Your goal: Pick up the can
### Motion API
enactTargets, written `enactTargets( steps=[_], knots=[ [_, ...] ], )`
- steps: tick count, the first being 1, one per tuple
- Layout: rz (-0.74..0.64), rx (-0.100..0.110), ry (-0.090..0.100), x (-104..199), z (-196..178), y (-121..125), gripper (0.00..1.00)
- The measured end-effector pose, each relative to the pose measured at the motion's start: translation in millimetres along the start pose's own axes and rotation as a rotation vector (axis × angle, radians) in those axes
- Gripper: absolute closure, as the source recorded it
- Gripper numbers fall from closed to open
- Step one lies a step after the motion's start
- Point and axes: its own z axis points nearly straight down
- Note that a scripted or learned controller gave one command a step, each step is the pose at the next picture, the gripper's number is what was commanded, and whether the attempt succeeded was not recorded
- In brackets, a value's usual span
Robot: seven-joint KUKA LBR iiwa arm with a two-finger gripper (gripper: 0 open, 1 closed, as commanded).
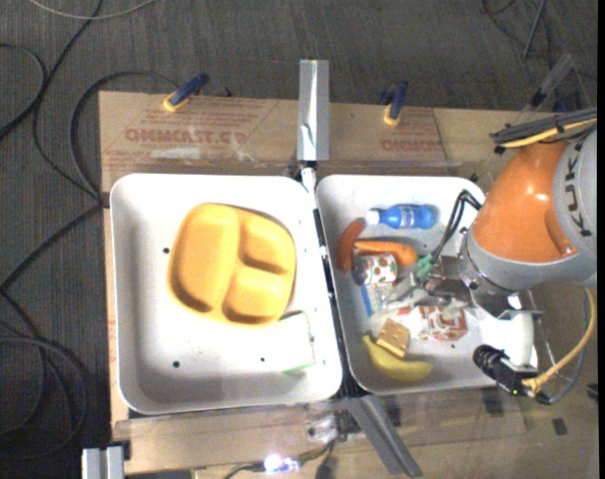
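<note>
One can (pixel 378 268) lies in the right bin (pixel 334 267), claw (pixel 414 285) at its 4 o'clock, spread indeterminable; approach step, next needs centring over can.

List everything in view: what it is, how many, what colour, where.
Bins: two, white, side by side on the bench.
Tray: one, yellow, compartmented, in the left bin.
Can: one, red and white, lying in the right bin.
Bottle: one, blue and white, lying at the right bin's far side.
Carrot: one, orange, between bottle and can.
Banana: one, yellow, right bin's near side.
Clamps: two, blue and yellow, on the board's far edge.
Arm: one, grey and orange, over the right bin.
Pincer: one, dark, beside the can.
</note>
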Motion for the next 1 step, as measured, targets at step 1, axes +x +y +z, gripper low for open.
enactTargets(
  steps=[1],
  knots=[
    [0.072,-0.041,-0.007,-10.9,51.4,17.5,0.00]
  ],
)
